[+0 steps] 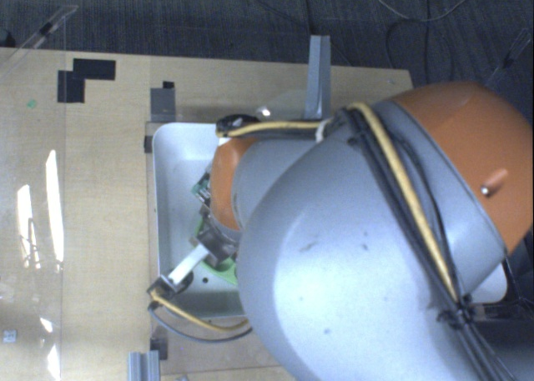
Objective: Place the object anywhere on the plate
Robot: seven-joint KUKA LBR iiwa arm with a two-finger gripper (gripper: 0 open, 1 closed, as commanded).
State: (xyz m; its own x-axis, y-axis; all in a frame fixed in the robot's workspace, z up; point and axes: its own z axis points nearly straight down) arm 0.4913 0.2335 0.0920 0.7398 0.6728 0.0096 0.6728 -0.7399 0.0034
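Observation:
The grey arm with its orange band reaches from the right and covers most of the left white bin (173,204). My gripper (217,246) hangs low over the middle of that bin, mostly hidden under the wrist. Beside it, small green patches (203,189) peek out from under the arm, and a paler green patch (224,269) lies just below the wrist. So little of them shows that I cannot tell whether they belong to the plate or the object. Nothing is visibly held.
The bin's left wall and near corner show, with bare white floor along the left side. Grey posts (319,75) stand at the bin's far edge and one (163,102) at its far left corner. The wooden bench (83,221) stretches to the left.

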